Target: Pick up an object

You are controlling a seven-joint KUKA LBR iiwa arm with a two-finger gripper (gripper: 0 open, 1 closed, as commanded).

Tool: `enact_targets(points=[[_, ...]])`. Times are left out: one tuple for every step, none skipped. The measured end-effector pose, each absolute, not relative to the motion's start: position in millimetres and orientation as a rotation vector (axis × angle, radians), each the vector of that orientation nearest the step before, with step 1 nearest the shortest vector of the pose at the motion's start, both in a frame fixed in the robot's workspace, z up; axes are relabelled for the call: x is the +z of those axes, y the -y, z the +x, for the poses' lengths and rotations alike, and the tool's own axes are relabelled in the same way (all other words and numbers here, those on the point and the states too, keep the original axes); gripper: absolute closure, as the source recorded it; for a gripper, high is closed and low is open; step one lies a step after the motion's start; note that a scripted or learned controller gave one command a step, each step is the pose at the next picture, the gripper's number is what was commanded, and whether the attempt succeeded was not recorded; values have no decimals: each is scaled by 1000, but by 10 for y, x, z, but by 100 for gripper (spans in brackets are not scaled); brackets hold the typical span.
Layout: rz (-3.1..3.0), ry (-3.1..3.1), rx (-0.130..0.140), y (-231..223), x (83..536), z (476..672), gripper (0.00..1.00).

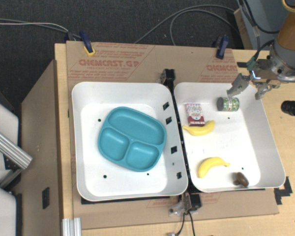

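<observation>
My gripper (248,89) hovers over the far right corner of the right bin (265,132), open with nothing between its fingers. Its left finger (235,86) is just above and right of a small green-labelled can (228,103) lying on its side. A red and white box (194,114) lies near the bin's left wall, with one yellow banana (199,128) right below it. A second banana (211,166) sits toward the near edge. A small brown object (241,180) rests in the near right corner.
The left bin (88,107) holds a blue divided plate (132,138). Black clips (170,113) line the ridge between the two bins. Cables run across the dark floor behind the bench, and clamps (87,44) hold the board's far edge.
</observation>
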State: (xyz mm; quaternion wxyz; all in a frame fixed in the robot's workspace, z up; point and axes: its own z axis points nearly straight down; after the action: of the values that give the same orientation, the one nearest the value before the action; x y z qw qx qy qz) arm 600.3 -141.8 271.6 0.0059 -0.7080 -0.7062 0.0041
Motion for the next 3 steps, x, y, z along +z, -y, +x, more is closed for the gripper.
enact_targets(points=[[-2220,2221,1,1414,2792,6022,0],[-2216,2218,5,1345,2181,6038,0],[-2216,2217,5,1334,1578,6106,0]])
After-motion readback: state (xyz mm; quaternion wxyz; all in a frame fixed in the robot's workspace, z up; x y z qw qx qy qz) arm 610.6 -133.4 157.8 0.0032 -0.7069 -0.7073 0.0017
